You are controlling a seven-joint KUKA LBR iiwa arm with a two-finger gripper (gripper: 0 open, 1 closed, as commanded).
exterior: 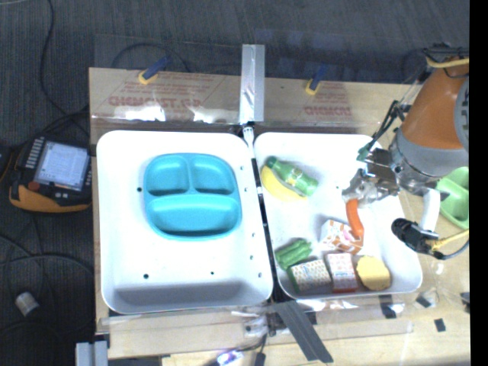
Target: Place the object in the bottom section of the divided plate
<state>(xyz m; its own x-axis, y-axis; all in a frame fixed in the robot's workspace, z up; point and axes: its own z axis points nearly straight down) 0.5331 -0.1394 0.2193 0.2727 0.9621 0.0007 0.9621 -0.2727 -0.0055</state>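
Gripper sat over right bin, right above carrot; couldn't tell grip state tbh. Plate in left bin.

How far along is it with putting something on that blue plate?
Nothing looks done yet: the blue divided plate in the left bin carries no item. The hand is over the right bin, right above the orange carrot. Whether it grips it is unclear. Lifting, carrying across and placing in the plate's bottom section remain.

A handheld pendant lies on the dark floor left of the bench.
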